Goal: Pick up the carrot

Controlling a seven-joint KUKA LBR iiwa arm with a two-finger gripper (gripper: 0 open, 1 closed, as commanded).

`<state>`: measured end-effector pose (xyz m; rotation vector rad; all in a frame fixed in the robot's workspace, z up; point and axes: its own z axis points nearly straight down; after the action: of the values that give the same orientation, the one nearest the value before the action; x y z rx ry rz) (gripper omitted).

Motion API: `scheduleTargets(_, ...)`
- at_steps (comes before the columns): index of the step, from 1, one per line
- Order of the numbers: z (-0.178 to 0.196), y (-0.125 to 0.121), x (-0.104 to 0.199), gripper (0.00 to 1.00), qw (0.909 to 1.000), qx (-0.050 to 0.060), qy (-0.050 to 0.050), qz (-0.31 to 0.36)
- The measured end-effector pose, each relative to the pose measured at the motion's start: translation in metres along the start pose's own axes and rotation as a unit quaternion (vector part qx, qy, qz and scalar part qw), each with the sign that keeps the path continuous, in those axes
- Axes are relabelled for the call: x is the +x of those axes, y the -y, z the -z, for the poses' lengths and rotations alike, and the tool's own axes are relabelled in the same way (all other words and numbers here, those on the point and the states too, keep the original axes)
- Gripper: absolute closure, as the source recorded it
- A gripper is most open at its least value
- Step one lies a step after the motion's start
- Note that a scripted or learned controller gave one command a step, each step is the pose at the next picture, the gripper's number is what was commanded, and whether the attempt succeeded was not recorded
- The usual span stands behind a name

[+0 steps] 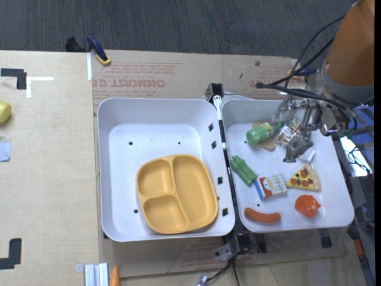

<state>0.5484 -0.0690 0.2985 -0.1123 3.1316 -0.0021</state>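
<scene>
over the right-hand shallow white bin (330, 159), grey two-finger gripper (296, 152); cannot tell how far open, or whether holding anything. from there, orange-red rod-shaped toy carrot (262, 216) toward the bin's near wall and a little leftward in view, well apart, beyond the small red-and-white carton (274, 185); long axis nearly crosswise.

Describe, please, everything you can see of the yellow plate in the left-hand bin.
The plate is a yellow-orange, rounded-square dish that looks like smooth plastic. Raised ridges divide it into three compartments: one large on the view's right, two smaller on the left. It lies flat and right way up, turned slightly askew, on the floor of the white bin, toward the near right corner. Only the bin touches it.
</scene>
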Motion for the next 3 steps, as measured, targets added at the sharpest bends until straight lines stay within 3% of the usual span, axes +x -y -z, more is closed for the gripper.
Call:
scheduleTargets(1, -0.106, -0.080, 0.032, 0.00, 0.9966, -0.001, -0.003, -0.082)
scheduleTargets(2, 0.011, -0.031, -0.002, 0.00, 0.9995, 0.000, 0.000, -0.033)
scheduleTargets(3, -0.079, -0.078, 0.005, 0.00, 0.9990, -0.001, -0.002, -0.045)
